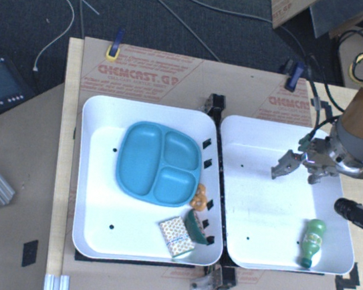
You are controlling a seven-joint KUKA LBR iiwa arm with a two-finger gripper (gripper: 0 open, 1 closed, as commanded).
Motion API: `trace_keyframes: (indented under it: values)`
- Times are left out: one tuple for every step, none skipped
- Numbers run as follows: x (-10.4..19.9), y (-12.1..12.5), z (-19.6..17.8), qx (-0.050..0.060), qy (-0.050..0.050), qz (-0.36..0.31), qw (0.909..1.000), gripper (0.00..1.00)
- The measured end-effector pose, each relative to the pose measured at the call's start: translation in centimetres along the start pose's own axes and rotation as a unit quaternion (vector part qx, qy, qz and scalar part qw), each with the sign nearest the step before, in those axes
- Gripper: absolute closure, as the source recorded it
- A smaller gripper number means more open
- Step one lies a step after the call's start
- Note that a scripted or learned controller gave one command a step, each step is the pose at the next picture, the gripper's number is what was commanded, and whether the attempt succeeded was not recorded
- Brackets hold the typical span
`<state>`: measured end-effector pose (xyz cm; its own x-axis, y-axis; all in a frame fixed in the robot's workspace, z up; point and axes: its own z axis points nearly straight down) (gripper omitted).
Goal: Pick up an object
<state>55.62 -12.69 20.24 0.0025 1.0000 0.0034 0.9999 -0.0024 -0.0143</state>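
Observation:
A green bottle (311, 243) lies in the right bin (253, 206), near its front right corner. My gripper (299, 171) hovers over the back right part of that bin, well behind the bottle. Its two fingers (284, 166) are spread open with nothing between them. In the left bin (91, 181) sits a blue divided plate (158, 164). In front of the plate, against the bin's right wall, lie a patterned packet (176, 236), a dark green piece (196, 227) and a small orange-brown item (199, 196).
The bins stand on a cardboard sheet (158, 73) held by blue clamps (115, 46) at the back. Black clips (215, 104) join the bins along the middle seam. Cables run behind the bench on the dark floor.

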Motion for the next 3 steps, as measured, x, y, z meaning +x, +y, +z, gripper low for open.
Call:
trace_keyframes:
  values:
    - [0.0, 0.3, -0.7, -0.006, -0.001, -0.001, 1.0, 0.0]
    - [0.8, 0.0, 5.4, -0.004, 0.0, -0.001, 1.0, 0.0]
    - [0.7, -0.8, 10.0, -0.004, 0.0, -0.001, 1.0, 0.0]
